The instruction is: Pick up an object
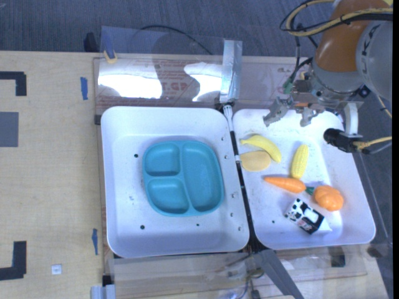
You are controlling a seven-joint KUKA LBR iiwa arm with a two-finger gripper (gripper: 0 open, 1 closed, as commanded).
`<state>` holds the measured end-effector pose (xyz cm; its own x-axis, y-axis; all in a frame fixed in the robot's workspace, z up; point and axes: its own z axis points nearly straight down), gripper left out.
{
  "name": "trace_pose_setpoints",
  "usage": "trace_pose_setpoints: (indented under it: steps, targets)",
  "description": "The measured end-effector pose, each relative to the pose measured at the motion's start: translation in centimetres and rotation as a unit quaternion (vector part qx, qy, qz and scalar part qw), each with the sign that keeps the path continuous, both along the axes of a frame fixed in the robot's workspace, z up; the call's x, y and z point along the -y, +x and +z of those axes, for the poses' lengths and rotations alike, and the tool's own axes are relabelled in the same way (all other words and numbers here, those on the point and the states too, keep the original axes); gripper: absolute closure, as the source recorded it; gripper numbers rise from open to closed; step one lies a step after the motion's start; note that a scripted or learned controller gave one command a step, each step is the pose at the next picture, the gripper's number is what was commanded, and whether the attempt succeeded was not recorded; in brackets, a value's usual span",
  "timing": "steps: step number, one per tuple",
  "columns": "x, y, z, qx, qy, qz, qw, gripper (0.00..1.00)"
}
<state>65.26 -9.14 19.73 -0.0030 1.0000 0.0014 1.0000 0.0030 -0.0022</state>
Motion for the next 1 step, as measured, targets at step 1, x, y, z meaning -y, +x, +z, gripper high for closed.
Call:
trace_pose_setpoints:
  steps: [1]
  targets:
    - [3.97, -9.52, -11.02, 0.003, -0.0013, 0.092, 0.9958, 0.00]
